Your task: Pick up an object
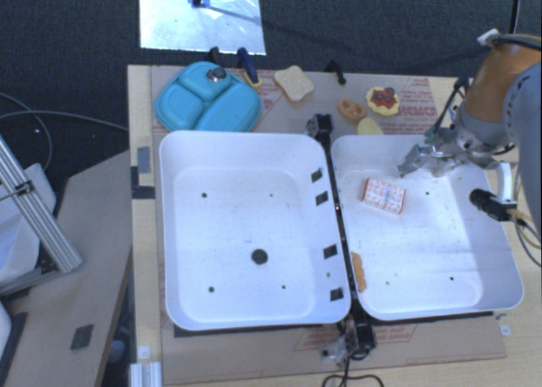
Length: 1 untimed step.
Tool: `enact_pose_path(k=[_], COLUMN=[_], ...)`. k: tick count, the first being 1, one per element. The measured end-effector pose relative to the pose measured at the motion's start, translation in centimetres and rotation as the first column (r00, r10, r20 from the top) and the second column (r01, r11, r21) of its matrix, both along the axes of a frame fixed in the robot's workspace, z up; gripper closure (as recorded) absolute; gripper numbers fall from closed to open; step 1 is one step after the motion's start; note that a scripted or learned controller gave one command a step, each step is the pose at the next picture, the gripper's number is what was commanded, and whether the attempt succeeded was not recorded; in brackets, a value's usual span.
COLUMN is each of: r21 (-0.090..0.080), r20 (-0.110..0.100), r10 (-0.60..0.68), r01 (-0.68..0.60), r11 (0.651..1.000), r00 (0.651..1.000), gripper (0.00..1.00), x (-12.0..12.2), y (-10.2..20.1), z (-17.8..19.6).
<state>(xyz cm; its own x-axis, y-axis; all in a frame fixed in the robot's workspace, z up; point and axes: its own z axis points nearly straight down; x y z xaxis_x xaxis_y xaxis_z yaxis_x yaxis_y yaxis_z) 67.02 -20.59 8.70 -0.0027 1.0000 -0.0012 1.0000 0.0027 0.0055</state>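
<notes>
The gripper point(417, 162) hangs over the far part of the right bin point(487, 288), its metal tip pointing toward the middle of the bench, and from where I stand I cannot tell how it is set: the end is a small grey blur. Nothing is in its grasp that I can make out. Behind it the arm point(508, 106) comes in from the right, grey below and orange at the band above the wrist. Just beside the tip, a little nearer me and to the left, a small flat patterned block point(384, 196), white with orange marks, lies on the bin floor, apart from the gripper. At the near left wall of the same bin an orange piece point(358, 273) lies against the divide. The left bin point(195, 157) has a small dark disc point(259, 256) on its floor, near the middle. Beyond the bins, on the cardboard at the back of the bench, sit a blue divided tray point(208, 99), a slice of toast point(294, 83), a small pretzel-like brown thing point(351, 108), a round yellow piece with red on top point(383, 100), and a pale yellow piece point(369, 127) touching the right bin's far rim.
</notes>
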Motion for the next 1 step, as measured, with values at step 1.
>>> enact_pose_path(k=[1], r21=[-0.001], r20=[0.002], r10=[-0.003], r01=[0.003], r11=[1.000], r00=[1.000], gripper=[0.00], x=[-6.63], y=[-0.07], z=[0.08])
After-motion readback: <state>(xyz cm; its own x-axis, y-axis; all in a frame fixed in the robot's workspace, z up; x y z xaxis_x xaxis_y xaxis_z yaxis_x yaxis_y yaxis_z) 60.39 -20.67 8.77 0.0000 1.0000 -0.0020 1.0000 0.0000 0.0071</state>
